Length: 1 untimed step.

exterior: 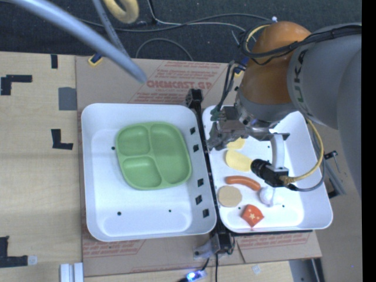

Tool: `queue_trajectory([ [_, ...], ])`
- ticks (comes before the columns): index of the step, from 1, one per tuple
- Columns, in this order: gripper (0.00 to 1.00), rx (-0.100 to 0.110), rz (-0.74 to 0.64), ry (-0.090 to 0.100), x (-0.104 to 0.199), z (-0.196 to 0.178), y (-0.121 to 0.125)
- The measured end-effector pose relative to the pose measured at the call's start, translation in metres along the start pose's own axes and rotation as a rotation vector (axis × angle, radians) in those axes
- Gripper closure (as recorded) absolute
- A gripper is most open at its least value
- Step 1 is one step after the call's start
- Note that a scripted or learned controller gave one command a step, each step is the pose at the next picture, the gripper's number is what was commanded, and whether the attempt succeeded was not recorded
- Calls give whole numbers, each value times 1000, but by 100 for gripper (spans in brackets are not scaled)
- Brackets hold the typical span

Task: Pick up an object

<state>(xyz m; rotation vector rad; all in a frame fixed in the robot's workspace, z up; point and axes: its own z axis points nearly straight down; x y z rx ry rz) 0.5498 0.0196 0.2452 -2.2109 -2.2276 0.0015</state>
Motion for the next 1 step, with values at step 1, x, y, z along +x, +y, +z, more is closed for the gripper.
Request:
queue_trajectory([
  [1,100,0,1,0,50,-2,-18],
])
